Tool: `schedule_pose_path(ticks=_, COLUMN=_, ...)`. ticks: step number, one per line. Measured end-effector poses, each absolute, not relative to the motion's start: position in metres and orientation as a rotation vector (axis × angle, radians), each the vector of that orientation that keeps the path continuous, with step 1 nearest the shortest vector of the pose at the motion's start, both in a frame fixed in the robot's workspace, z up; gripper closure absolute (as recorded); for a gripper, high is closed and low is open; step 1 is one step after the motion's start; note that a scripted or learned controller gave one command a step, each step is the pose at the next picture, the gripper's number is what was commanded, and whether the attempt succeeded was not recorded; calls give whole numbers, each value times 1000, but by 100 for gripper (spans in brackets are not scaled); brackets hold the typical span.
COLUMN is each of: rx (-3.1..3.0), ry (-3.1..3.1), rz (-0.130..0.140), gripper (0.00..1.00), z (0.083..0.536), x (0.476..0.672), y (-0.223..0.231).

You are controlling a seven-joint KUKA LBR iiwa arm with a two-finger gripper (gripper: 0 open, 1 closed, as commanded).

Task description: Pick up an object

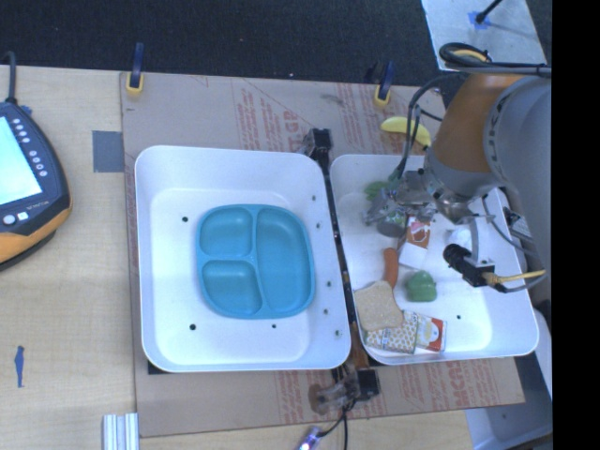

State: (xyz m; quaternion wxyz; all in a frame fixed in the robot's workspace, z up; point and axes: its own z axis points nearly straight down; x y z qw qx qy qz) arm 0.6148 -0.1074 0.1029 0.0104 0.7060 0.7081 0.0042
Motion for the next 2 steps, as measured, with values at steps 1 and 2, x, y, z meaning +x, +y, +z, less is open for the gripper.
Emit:
schedule_pose_path(ticks=1, rx=2208, ry=2218, rz=6, gripper=0, z=103, x=661, y=-119)
schedule_pose_path(ticks=2, rx=2195, ry=2209, rz=19, gripper=0, z=103, x=597, y=-109)
